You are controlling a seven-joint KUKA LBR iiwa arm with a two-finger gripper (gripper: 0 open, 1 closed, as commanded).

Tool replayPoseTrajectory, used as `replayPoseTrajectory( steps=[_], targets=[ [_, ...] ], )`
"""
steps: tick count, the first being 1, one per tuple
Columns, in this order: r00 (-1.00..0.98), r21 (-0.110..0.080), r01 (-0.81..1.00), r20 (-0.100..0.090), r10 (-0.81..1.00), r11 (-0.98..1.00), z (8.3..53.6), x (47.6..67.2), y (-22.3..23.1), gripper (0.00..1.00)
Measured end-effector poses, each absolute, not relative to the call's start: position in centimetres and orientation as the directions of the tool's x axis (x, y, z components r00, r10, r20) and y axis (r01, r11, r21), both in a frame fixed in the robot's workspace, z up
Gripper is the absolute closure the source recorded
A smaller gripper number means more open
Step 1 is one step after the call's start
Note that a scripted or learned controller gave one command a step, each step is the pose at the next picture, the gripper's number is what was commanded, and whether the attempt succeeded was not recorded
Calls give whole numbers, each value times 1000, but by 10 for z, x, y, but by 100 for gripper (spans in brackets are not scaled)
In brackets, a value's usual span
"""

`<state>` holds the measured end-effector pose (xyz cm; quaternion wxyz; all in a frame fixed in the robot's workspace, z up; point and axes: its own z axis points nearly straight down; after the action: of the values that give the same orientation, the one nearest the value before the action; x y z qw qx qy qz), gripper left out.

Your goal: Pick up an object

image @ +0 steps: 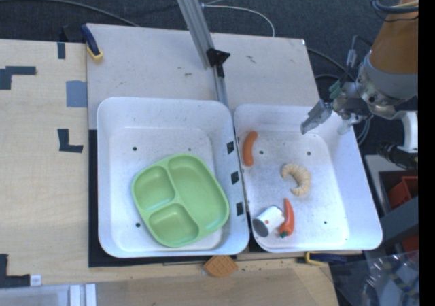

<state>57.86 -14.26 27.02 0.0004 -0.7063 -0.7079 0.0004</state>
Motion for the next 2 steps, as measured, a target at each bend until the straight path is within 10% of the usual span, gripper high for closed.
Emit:
replayPoseTrajectory(
  steps=[2],
  targets=[
    [-1,-7,1000,0,1000,1,217,568,-138,0]
  ],
)
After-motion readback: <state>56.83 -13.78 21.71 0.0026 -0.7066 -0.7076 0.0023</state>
